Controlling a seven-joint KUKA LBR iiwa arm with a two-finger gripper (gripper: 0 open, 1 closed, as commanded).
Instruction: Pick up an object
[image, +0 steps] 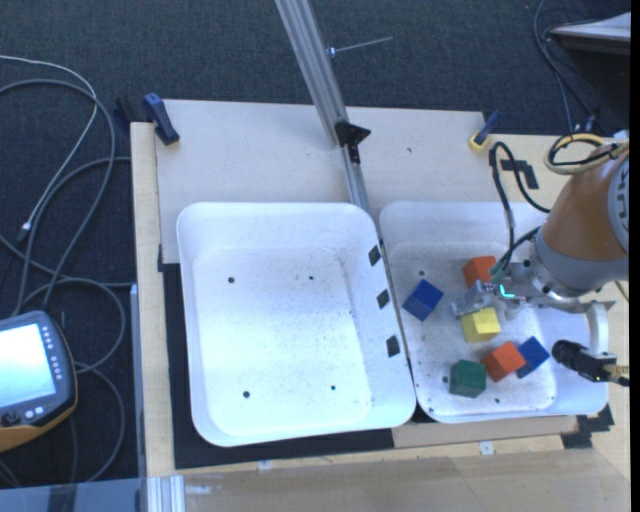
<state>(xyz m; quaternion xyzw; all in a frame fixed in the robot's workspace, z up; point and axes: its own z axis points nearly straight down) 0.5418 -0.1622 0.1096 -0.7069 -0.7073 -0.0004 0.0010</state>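
Observation:
The right bin (437, 235) holds several small blocks: a blue cube (423, 299), an orange cube (479, 270), a yellow cube (483, 323), a red-orange cube (505, 359), a second blue cube (534, 353) and a green cube (467, 378). My gripper (484, 301) reaches in from the right, low over the bin. It sits just above the yellow cube and just below the orange cube. The grey metal fingers point left, and I cannot make out their gap. No block is visibly held between them.
The left bin (200, 235) lies beside the right one, with black clips (384, 298) on their shared edge. A metal pole (320, 70) slants across the back. The orange-banded arm (590, 215) covers the right bin's far right side. Cables trail at the bench's right and left.

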